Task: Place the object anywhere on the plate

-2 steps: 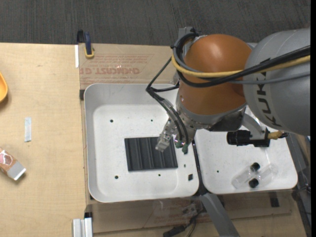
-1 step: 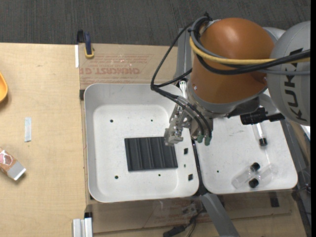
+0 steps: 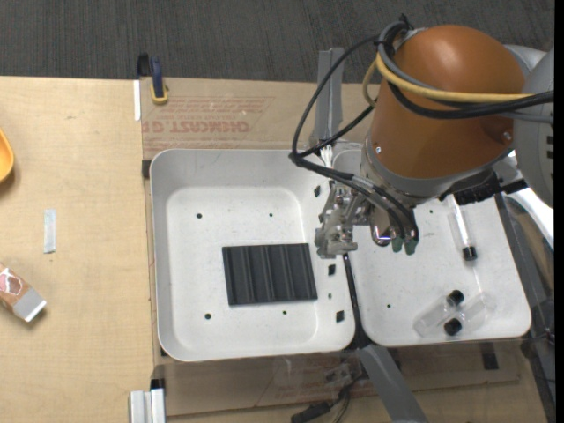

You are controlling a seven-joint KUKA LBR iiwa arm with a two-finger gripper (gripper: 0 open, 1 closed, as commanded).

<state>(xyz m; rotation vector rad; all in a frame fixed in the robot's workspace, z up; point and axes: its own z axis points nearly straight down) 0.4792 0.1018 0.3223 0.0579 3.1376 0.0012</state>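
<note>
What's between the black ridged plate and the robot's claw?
In the camera view, bare white bin floor and the left bin's right rim lie between the plate and the gripper.

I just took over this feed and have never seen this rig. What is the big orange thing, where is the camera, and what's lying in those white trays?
One camera looks down at a slant. The orange dome is part of a robot arm reaching in from the right; its hand hangs over the seam between two shallow white bins. The left bin holds a dark ribbed rectangular plate. The right bin holds a slim clear marker with a dark tip and a clear plastic piece with black ends. I cannot see anything in the hand.
</note>
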